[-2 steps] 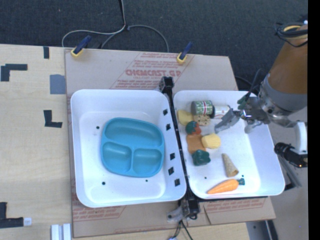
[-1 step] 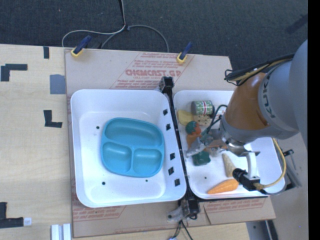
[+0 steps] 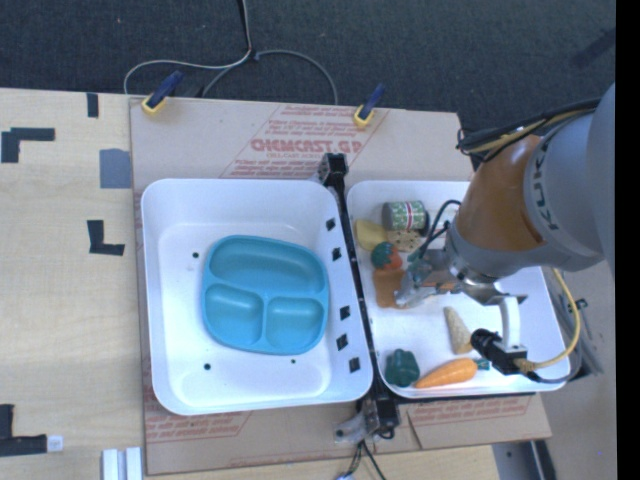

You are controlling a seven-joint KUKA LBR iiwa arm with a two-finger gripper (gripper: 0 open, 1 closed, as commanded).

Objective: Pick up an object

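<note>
Gripper (image 3: 415,286) down among toys in the right bin (image 3: 548,298), reaching for an orange block (image 3: 387,284).

Cannot tell whether open or closed; block lying at the bin's left wall, mid-length. Best centred over the block before closing, then lifted straight up. Crowded close by: teal ball (image 3: 383,255) and yellow piece (image 3: 369,233) toward the far edge, green can (image 3: 405,214) at the far wall. Near edge: carrot (image 3: 447,373), dark green toy (image 3: 402,367), beige piece (image 3: 457,328). Blue tray (image 3: 265,294) in the left bin (image 3: 160,268), well apart.
</note>
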